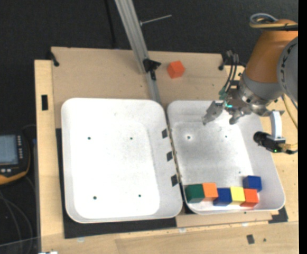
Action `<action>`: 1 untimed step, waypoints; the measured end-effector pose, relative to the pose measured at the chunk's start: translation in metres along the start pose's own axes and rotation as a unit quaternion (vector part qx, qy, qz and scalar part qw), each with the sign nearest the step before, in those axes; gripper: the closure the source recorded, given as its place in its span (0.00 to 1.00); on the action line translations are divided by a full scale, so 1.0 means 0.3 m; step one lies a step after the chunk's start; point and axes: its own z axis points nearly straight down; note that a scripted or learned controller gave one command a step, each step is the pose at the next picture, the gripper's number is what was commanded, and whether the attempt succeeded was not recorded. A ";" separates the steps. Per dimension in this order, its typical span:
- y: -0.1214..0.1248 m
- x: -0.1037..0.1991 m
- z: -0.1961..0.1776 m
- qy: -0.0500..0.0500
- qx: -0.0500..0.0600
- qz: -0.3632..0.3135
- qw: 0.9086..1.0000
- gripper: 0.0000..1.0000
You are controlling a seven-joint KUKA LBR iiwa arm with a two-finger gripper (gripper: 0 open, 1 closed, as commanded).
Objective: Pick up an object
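Note:
My gripper (221,117) hangs over the far part of the right bin (216,147), its two fingers spread apart with nothing between them. Along the right bin's near edge lies a row of small cubes: a green one (194,192), an orange one (210,190), a blue one (223,196), a yellow one (238,194), a red-orange one (251,196), and another blue one (252,182) just behind. The cubes sit well below the gripper, toward the front of the bin.
The left bin (113,157) stands beside the right one. An orange cube (176,69) rests on the bench behind the bins. A slanted metal rail (135,33) runs down to the gap between the bins. A handheld screen (2,152) lies at the far left.

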 end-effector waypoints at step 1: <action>-0.266 -0.020 0.349 -0.001 -0.001 0.003 1.000 0.00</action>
